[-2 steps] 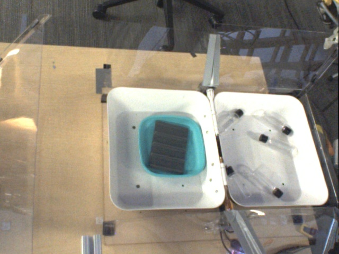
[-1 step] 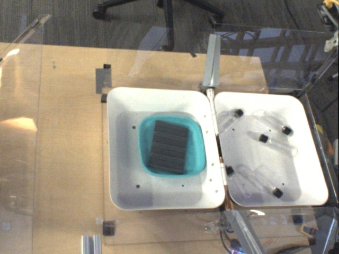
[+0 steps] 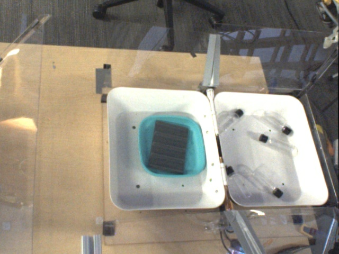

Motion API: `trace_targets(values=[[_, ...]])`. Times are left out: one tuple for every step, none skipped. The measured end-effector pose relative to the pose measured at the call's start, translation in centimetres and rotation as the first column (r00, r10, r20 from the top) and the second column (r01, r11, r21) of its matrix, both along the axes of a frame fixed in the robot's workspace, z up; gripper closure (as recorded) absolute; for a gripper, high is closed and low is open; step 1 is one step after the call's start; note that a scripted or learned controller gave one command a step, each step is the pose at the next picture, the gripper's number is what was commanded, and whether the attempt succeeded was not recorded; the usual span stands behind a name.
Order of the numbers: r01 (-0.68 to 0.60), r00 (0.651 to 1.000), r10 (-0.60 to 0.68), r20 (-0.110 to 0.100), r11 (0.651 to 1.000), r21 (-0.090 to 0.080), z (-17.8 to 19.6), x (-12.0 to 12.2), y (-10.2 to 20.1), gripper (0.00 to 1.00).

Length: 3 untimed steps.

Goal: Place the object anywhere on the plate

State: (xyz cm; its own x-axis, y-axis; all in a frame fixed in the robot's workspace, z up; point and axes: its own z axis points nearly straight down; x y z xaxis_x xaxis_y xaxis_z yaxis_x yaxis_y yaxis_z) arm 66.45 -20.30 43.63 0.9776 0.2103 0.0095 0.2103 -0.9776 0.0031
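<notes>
Where plate (image 3: 198, 157) cradles object (image 3: 168, 146)

You will find no lettering, label, brand mark, number or sign that can be read anywhere here, neither on the dark ribbed block (image 3: 168, 146), the teal plate (image 3: 197, 153), the two white bins (image 3: 121, 157) nor the wooden tabletop (image 3: 58, 157).

The worktop (image 3: 58, 157) looks like pale, matt wood. Both bins (image 3: 122, 189) seem smooth white plastic with a slight sheen, the plate (image 3: 197, 157) glossy teal plastic. The dark ribbed object (image 3: 168, 147) appears matt.
</notes>
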Motion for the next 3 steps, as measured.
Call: trace_targets(values=[[0.002,1.000,-0.002,-0.003,1.000,0.002,-0.09,-0.18,-0.02,0.00],[0.001,1.000,-0.001,0.000,1.000,0.001,0.00,0.05,0.03,0.00],[0.000,1.000,0.000,-0.003,1.000,0.002,-0.11,-0.20,-0.02,0.00]])
